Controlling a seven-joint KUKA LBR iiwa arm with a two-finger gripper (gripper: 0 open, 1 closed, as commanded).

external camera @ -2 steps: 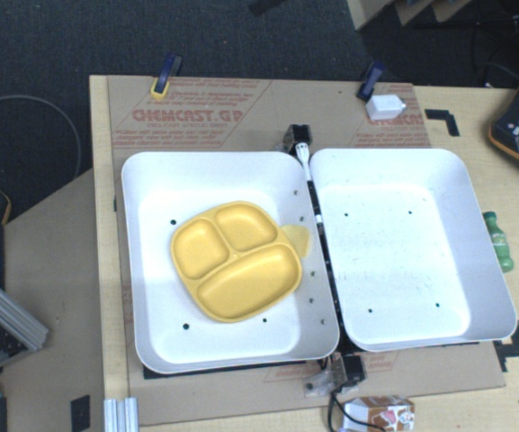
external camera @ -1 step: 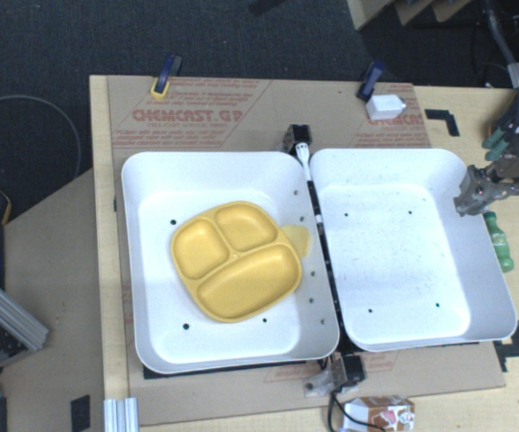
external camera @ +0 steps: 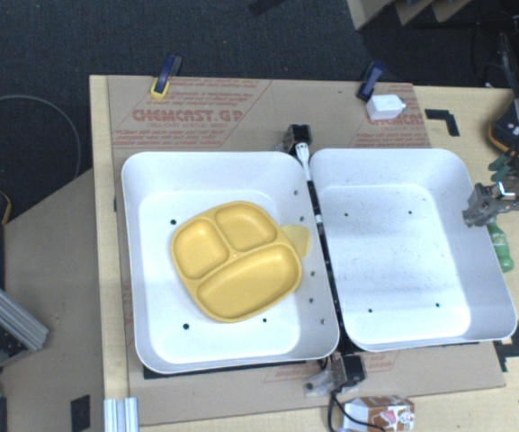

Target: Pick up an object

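Yellow plastic, a three-compartment divided plate (external camera: 235, 259), sits flat in the left bin (external camera: 142, 241), a bit rotated and tucked toward the divider side, probably just where it landed. Looks like something else yellow pokes out from under its right edge, can't tell what. The right bin (external camera: 403, 241) is bare white floor with a few dark dots. The gripper (external camera: 484, 207) hangs over the right bin's far right rim, well apart from the plate; whether it's wide or pinched, I honestly can't tell. My guess: the pick hasn't started.
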